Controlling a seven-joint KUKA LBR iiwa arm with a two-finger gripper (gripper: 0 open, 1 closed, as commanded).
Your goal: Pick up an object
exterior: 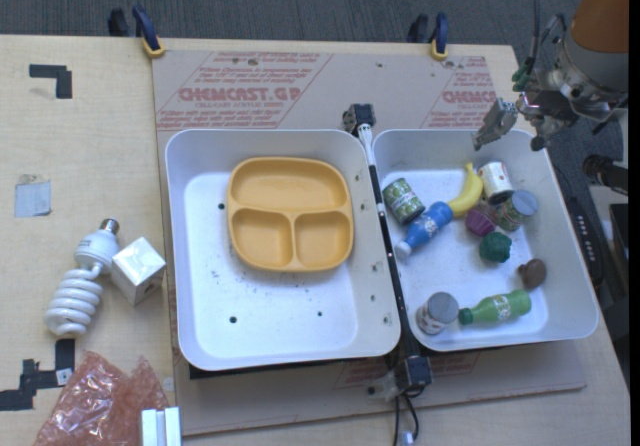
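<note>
The right bin (560, 194) holds several small objects: a green can (403, 200), a blue bottle (425, 227), a banana (464, 191), a small white jar (494, 180), a purple piece (481, 222), a dark green lump (495, 247), a brown lump (532, 272), a green bottle (497, 309) and a grey can (437, 313). My gripper (516, 129) hangs above the bin's far right corner, just beyond the white jar. It is open, with nothing between its fingers (492, 124).
The left bin (190, 314) holds a yellow divided plate (291, 212). On the bench to the left lie a spiral light bulb (78, 284), a white cube (138, 267) and a red mesh bag (95, 404). Blue clamps (148, 31) grip the board's far edge.
</note>
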